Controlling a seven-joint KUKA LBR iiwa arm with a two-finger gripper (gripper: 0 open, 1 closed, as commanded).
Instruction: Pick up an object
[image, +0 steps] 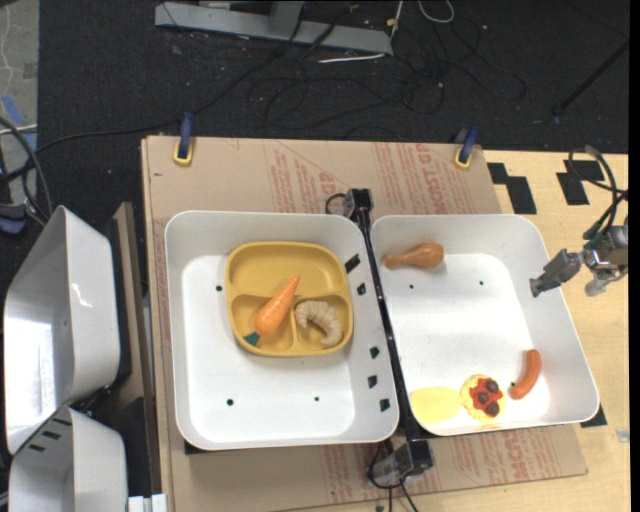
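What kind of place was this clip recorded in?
Probably a robotics lab bench: two white bins of toy food sit on a clamped board, cables trail over dark floor, and a gripper reaches in.

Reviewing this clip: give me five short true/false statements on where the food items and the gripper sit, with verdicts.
1. The carrot lies in the yellow divided plate. True.
2. The drumstick is in the left bin. False: it lies in the right bin.
3. The gripper holds the sausage. False: it sits at the right bin's edge, apart from it.
4. The shrimp shares the plate with the carrot. True.
5. The plate is in the right bin. False: left bin.
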